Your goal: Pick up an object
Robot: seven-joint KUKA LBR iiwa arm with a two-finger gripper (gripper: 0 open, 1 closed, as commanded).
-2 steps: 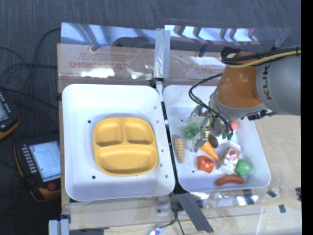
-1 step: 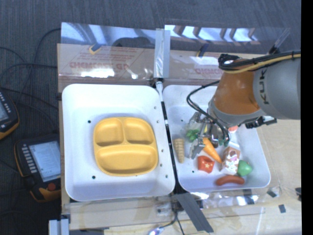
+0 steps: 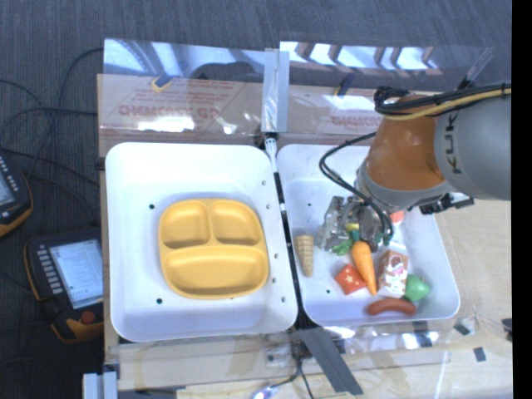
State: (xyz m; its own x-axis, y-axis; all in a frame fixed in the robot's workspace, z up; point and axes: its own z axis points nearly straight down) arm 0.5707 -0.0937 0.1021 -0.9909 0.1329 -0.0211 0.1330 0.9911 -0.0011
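Down in the right bin (image 3: 436,248), the tool (image 3: 345,227) hangs just beside the carrot (image 3: 363,263). Whether it is apart or together, I cannot tell. Left bin (image 3: 133,181) holds a yellow tray (image 3: 214,248).

Light is bright and even, falling from overhead. The white bins (image 3: 199,160) are close to washed out, their walls showing only faint grey shading. Strong glare streaks the clear sheet (image 3: 274,81) at 12 o'clock and the strip along 6 o'clock. Shadows are soft and short. The carpet (image 3: 249,7) stays dim. Focus is slightly soft all over, with fine grain; small toys blur together.
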